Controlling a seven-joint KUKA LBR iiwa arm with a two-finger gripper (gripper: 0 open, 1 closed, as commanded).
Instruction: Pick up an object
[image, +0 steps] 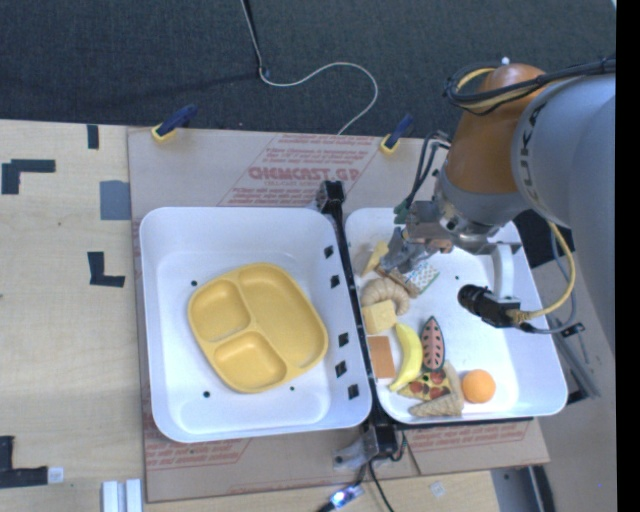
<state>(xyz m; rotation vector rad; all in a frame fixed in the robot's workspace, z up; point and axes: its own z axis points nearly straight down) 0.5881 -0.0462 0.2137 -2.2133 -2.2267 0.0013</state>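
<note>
My gripper (398, 262) hangs low over the far left part of the right bin (530, 385), just above a croissant (385, 292) and next to a small patterned packet (422, 276). Nearer the camera in that bin lie a yellow cheese cube (379, 317), an orange cracker (381, 354), a banana (407, 357), a watermelon slice (432, 343), a pizza slice (435, 395) and an orange (479, 386). Nothing shows between the fingers.
The left bin (170, 300) holds a yellow three-compartment plate (256, 325). A black divider (345, 290) runs between the two bins. The grey and orange arm (500, 130) covers the right bin's far right corner.
</note>
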